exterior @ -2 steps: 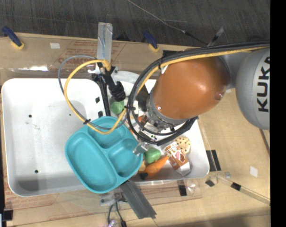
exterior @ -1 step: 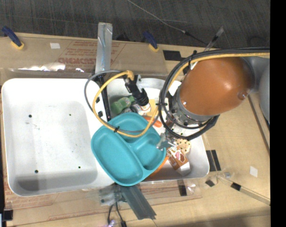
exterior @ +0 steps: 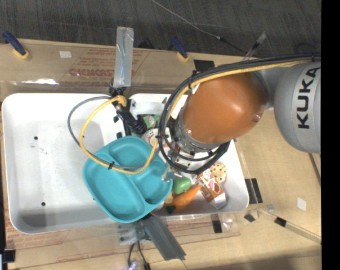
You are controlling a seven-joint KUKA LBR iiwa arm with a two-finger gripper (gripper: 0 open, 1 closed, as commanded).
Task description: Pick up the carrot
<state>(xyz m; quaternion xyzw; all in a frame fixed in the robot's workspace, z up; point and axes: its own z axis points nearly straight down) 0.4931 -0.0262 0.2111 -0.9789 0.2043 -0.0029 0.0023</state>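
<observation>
The grey and orange arm (exterior: 226,108) hangs over the right bin (exterior: 237,198), its wrist hiding the pincer, so I cannot tell how that stands. A teal divided tray (exterior: 122,184) lies tilted across the wall between the bins, leaving the left bin (exterior: 40,162) broad and open. The carrot (exterior: 185,198) lies near the right bin's front edge, touching the tray's corner, a green piece (exterior: 182,183) just behind it and a small printed carton (exterior: 211,184) beside it.

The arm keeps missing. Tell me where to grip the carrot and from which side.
Probably its exposed middle. The carrot lies slantwise near the right bin's front wall, one end beside the teal tray, a snack packet by the other. Come from above, fingers across its width.
</observation>
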